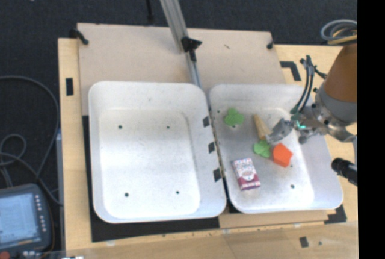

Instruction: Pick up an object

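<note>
Arm: the grey arm with the orange band (344,74) comes in from the right side and leans over the right bin.
Gripper: the gripper (281,131) hangs low over the right bin, near the middle of it.
Fingers: one grey finger (280,129) points down and left toward the toys; it is too blurry to tell if the fingers are spread or pressed together, and nothing can be seen pinched between them.
Right bin: the right bin (325,191) is white and shallow and holds all the small things.
Orange block: the orange block (282,156) sits just below the gripper, near it.
Green pieces: one green piece (234,118) lies up and to the left in the right bin; another small green piece (261,148) lies just beside the orange block, on its left.
Tan stick: the tan stick (260,126) lies between the two green pieces, just left of the gripper.
Little box: the red and white box (246,174) lies flat near the front of the right bin, apart from the other toys.
Left bin: the left bin (108,107) is white and sits next to the right bin.
Pole: a silver pole (171,2) slants over the back of the bench.
</note>
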